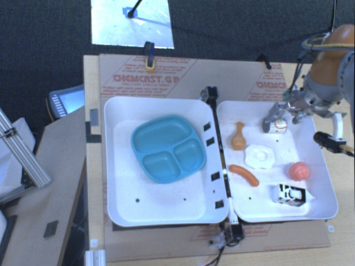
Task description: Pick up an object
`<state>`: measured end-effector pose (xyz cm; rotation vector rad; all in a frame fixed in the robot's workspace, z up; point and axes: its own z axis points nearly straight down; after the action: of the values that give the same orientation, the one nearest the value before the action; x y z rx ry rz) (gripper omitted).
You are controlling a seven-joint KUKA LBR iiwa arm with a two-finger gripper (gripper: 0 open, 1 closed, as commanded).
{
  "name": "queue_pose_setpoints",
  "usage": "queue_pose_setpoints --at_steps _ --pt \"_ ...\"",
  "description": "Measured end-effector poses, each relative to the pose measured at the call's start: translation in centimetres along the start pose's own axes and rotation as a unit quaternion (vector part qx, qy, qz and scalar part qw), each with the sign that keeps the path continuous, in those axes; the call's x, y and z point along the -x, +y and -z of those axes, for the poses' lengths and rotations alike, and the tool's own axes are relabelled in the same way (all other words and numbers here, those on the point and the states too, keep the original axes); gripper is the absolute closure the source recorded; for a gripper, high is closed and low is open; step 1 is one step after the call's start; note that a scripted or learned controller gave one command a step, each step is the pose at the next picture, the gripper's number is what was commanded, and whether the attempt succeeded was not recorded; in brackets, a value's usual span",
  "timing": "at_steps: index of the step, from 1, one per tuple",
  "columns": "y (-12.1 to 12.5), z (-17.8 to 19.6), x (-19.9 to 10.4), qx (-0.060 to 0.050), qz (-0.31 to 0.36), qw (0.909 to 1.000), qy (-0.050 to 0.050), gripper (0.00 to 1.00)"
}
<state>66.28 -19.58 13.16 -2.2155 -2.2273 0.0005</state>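
Beside pincer (275, 122): drumstick (238, 137), fried egg (259, 157).

Both bins are showing plain white, left bin (119, 204) and right bin (321, 204). The divided plate (168, 147) is looking light blue. Sausage (244, 174) is glowing orange-red, the drumstick (238, 137) tan-orange, the ball (299, 171) pinkish-red. The fried egg (259, 156) is reading white on white. The small packet (290, 194) is showing black-and-white print. The cardboard (166, 76) is wearing red lettering on tan.
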Motion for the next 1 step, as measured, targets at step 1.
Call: queue_pose_setpoints --at_steps 1 --pt "0.13 -4.74 -0.05 0.002 0.001 1.0 -0.001 0.0"
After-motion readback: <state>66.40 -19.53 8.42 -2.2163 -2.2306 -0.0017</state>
